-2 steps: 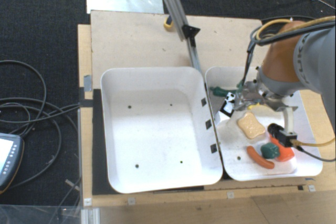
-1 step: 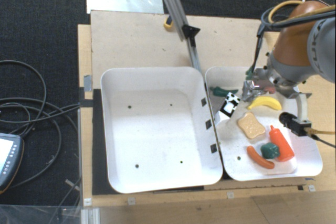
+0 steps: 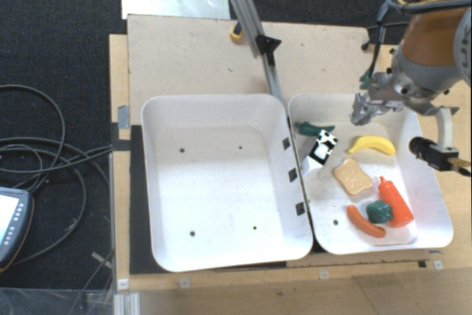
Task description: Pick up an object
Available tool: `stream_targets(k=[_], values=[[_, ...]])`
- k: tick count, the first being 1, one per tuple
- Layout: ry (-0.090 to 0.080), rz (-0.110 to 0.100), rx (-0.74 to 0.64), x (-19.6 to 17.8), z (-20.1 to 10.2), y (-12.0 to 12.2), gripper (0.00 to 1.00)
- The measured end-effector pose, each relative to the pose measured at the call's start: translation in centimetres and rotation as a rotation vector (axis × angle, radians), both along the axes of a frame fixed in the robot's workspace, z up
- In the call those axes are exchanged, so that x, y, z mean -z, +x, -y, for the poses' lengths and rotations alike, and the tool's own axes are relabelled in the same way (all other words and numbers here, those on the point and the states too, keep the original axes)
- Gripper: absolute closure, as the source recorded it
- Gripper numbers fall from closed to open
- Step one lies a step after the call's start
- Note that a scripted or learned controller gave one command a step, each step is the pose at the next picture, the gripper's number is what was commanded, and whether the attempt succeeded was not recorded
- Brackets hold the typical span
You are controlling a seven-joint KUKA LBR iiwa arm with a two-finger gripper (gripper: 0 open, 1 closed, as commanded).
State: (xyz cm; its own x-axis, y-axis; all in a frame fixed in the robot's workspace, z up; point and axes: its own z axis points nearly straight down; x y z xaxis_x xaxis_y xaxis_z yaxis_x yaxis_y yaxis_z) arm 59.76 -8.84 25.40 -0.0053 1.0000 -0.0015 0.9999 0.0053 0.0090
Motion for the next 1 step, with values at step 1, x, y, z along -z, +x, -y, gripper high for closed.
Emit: stream_targets(k=[1], values=[[0.000,-0.006,0.000,0.00,-0.02,0.10,1.00]])
